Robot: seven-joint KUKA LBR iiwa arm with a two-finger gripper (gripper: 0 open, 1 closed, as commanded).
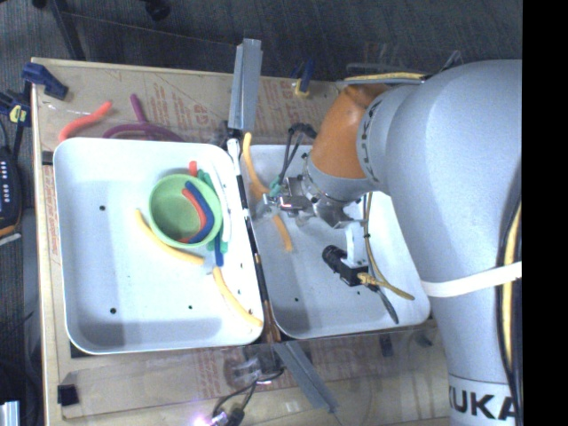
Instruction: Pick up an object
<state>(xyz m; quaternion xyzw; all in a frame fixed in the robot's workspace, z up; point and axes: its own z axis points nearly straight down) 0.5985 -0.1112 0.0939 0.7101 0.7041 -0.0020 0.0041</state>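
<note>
The arm (444,176) reaches over the right bin (311,322); its gripper (269,204) sits low, near that bin's left wall; whether it is open or closed cannot be told, as the wrist hides much of it. An orange stick (283,234) lies tilted on the right bin's floor, just beside the gripper; it looks to lie apart from it, though the view is blurred there. A yellow strip (252,174) leans along the same wall, above the gripper. In the left bin (115,264) a green bowl (173,207) stands right of centre, with a red curve (197,207) and a blue curve (209,209) inside; yellow tubes (238,300) run from under the bowl towards the bin's lower right corner. On the bench (133,389), above the left bin, lie a purple tube (142,130) and an orange tool (87,120).
</note>
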